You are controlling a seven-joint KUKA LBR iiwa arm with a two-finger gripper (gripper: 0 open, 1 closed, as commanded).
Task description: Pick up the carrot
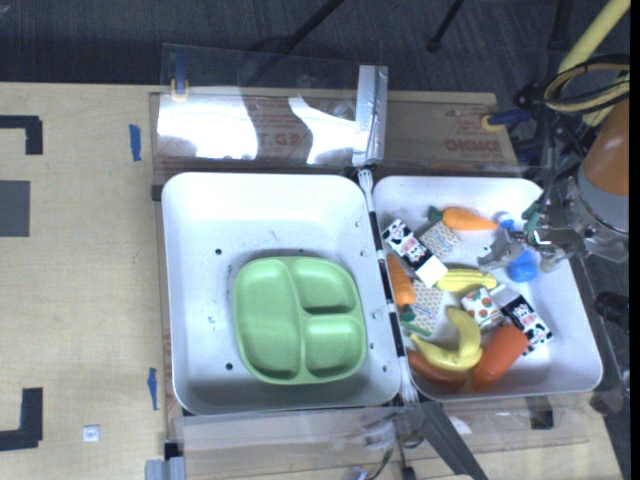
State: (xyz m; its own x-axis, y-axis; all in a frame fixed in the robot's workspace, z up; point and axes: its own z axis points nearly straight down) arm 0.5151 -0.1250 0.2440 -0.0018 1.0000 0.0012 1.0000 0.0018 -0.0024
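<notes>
Two white bins sit side by side on the bench. The left bin holds a green divided tray. The right bin holds a heap of toy foods: a carrot lies near the far wall, just beside small black-and-white cartons; yellow bananas and further orange pieces crowd the near side. The gripper hangs over the right bin's right part, near a blue object and apart from the carrot. Whether its fingers are spread or closed, I cannot tell from here.
</notes>
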